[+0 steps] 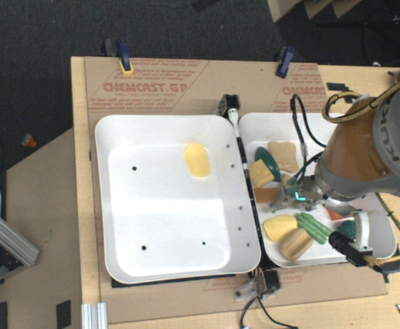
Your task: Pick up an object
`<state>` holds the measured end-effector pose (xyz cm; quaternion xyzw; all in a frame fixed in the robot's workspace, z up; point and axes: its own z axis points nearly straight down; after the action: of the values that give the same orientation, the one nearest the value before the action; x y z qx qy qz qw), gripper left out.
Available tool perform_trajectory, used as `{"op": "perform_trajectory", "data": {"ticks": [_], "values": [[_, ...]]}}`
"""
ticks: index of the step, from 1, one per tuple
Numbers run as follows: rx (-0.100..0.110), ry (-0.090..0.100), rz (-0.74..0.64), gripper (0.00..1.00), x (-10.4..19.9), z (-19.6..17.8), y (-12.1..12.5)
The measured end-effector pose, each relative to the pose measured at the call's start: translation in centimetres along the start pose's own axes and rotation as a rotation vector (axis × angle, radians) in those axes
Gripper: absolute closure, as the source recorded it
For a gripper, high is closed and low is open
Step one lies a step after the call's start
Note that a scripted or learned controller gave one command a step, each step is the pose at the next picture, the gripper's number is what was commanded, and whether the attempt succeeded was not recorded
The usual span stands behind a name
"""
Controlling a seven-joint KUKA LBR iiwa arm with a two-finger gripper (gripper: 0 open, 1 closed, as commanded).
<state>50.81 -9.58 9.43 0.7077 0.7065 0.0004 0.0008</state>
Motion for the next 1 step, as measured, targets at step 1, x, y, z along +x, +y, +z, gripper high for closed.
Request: {"op": "perform_trajectory", "data": {"ticks": [1], "values": [[-0.006,-0.003,-0.002,0.00,-3.48,-4.81,5.53]]}}
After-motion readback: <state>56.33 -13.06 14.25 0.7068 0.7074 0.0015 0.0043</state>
